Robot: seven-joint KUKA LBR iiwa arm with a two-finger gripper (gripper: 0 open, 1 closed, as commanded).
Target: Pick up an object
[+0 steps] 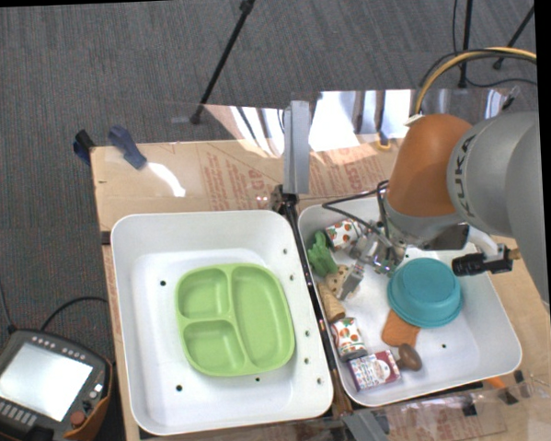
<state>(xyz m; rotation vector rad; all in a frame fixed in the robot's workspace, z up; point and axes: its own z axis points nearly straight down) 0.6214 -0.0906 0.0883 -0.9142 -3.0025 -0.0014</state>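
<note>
My tool [368, 256] sits low in the right white plastic bin [503, 341], just left of the round teal bowl [427, 292], grip state unclear, nothing visibly held; w/ clutter packed close, it may nudge the bowl & miss.

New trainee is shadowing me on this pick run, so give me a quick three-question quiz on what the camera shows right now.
1. True or false: the green divided plate lies in the left bin.
2. Which bin is the gripper over: A) left, B) right?
3. What color is the bowl beside the gripper?

Key: 1 true. 2 B. 3 teal.
</note>
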